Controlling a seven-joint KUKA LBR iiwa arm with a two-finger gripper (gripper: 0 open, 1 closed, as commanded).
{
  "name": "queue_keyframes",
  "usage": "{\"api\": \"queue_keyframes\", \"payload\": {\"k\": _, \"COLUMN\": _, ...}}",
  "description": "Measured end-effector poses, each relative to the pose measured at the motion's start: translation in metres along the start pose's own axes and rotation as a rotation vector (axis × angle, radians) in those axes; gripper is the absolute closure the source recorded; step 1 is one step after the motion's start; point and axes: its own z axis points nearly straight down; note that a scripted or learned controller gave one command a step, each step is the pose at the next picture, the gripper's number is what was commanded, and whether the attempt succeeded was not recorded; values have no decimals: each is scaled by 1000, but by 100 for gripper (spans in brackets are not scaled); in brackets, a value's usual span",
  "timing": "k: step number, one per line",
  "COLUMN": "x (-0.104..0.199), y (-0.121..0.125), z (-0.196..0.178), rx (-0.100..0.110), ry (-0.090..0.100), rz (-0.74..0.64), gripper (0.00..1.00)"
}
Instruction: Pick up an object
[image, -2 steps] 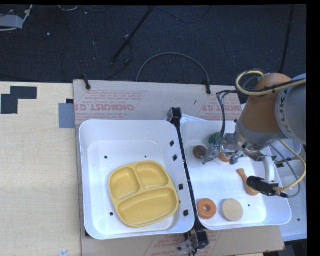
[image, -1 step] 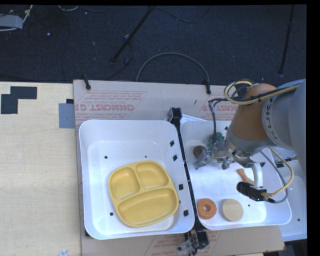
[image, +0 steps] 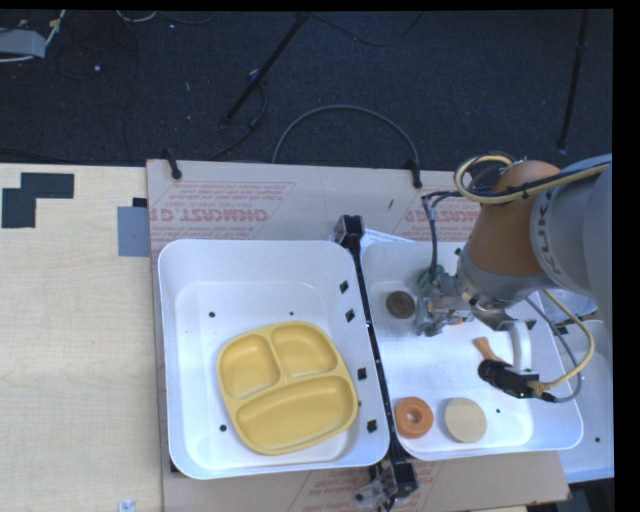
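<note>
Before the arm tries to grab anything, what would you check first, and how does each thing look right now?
1. Something to pick in the right white bin: ok. A small brown round piece, an orange ring and a pale beige disc lie there.
2. Hand over that bin: ok, low beside the brown piece.
3. Hand already holding something: cannot tell; its tip is too dark and small.
4. Ring and disc apart enough to take singly: ok, a gap shows between them.
5. Yellow three-section plastic tray out of the way: ok, it sits in the left white bin.
</note>
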Motion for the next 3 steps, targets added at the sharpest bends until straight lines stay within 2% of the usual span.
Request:
{"api": "queue_keyframes", "payload": {"k": 1, "x": 1, "y": -4, "z": -43, "rx": -7, "ry": -1, "rz": -1, "gripper": 100}}
{"api": "queue_keyframes", "payload": {"k": 2, "x": 0, "y": -4, "z": -106, "rx": -9, "ry": -2, "rz": -7, "gripper": 100}}
{"api": "queue_keyframes", "payload": {"k": 3, "x": -1, "y": -4, "z": -126, "rx": -7, "ry": -1, "rz": -7, "gripper": 100}}
